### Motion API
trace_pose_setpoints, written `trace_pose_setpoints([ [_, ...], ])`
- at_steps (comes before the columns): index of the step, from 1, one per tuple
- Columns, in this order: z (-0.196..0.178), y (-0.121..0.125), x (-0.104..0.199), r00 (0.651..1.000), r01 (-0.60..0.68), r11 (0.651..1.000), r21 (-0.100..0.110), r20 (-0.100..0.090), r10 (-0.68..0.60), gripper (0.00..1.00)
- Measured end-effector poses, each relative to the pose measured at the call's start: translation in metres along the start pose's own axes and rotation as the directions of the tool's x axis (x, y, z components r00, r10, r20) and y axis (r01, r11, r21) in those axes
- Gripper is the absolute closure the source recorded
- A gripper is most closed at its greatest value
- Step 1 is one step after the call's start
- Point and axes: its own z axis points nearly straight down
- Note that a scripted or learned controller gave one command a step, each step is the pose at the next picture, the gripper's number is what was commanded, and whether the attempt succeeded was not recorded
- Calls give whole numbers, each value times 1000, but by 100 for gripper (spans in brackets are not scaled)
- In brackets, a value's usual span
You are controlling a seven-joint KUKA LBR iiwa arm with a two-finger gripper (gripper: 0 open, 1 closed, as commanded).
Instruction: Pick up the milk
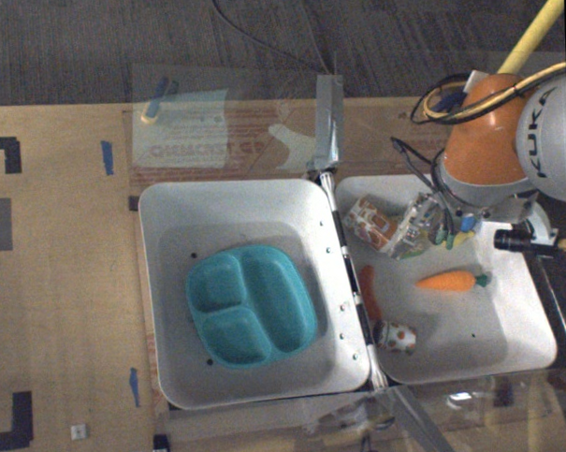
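The approach is under way: the gripper (416, 231) hovers, its grasp impossible to tell, beside the small cow-patterned milk carton (396, 336); next, it must descend over it.

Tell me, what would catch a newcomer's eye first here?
Probably the teal divided plate, alone in the left bin. Next, the grey and orange arm reaching in from the right, its gripper low over the right bin, where a carrot lies.
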Motion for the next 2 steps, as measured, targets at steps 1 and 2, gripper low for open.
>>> trace_pose_setpoints([
  [1, 15, 26, -35, 994, -108, 994, 12, -18, 109, 100],
  [2, -56, -18, -61, 998, -55, 998, 12, -23, 55, 100],
])
